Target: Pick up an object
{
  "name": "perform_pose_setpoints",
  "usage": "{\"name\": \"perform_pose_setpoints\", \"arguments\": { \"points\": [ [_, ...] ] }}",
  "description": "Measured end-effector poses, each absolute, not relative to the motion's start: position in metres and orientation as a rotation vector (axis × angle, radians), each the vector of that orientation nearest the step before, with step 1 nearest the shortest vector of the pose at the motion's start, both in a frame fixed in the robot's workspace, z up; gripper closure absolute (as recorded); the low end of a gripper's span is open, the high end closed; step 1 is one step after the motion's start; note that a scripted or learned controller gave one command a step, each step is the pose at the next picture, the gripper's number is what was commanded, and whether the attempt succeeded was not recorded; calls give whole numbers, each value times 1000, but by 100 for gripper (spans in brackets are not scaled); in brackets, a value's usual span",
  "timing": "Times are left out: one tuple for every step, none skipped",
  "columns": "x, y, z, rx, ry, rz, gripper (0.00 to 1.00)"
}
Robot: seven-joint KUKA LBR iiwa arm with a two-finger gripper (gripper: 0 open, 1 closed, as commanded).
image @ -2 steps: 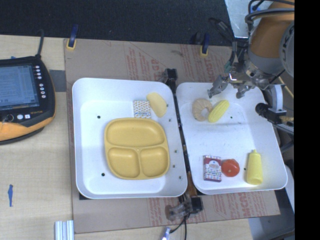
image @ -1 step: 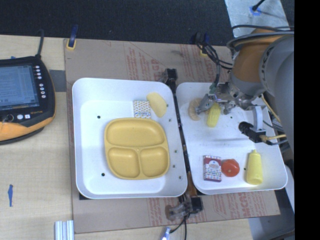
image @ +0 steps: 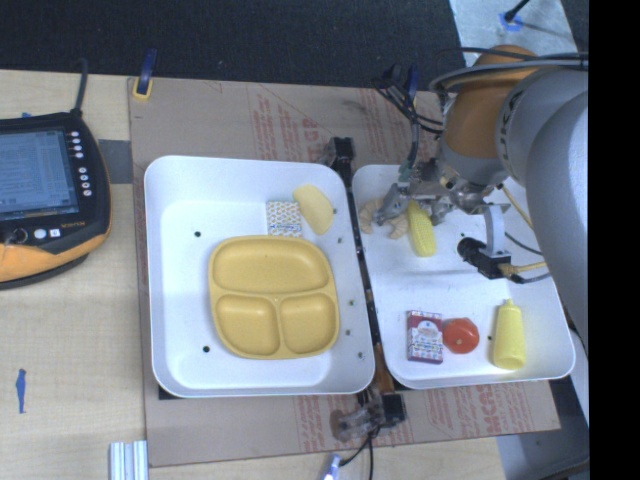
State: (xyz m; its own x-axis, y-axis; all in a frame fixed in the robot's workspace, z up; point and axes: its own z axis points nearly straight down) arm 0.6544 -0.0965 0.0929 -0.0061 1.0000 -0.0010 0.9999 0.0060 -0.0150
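Claw sits low over the back of the right bin, right above a corn cob, possibly touching it; can't tell if the cob is gripped. Nothing lifted yet. Pickup not done: grip and raise are left. Red box, tomato, yellow bottle lie near the front, untouched.
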Motion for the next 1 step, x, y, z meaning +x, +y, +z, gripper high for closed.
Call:
{"name": "perform_pose_setpoints", "arguments": {
  "points": [
    [653,-98,103,-2200,-2217,29,100]
  ]
}}
